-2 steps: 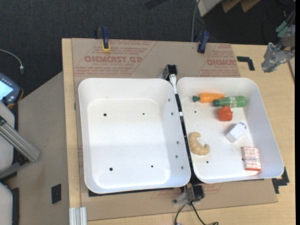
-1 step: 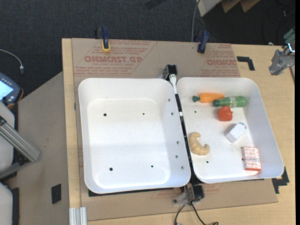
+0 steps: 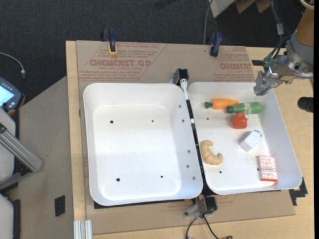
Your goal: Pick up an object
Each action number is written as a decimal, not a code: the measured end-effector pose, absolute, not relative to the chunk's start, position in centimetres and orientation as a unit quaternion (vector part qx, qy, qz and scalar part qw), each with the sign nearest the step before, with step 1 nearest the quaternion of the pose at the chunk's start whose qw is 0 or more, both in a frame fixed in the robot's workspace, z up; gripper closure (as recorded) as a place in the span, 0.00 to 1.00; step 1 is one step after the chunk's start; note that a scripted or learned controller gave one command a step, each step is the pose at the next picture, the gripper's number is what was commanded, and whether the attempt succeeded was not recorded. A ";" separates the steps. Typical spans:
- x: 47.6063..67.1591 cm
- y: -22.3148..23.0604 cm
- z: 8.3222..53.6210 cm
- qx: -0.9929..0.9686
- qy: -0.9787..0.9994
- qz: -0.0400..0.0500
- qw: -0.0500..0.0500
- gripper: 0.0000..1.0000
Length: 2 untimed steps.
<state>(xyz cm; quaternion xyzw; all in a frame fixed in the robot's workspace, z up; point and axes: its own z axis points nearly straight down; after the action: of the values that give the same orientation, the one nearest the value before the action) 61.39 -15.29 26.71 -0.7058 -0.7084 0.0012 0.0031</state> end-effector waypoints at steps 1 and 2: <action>61.5 -15.6 27.1 -0.707 -0.707 0.000 -0.001 0.00; 66.3 -19.9 43.3 -0.707 -0.707 -0.004 -0.012 0.00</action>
<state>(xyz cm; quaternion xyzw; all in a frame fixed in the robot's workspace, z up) 66.33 -19.94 43.30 -0.7071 -0.7070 -0.0044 -0.0117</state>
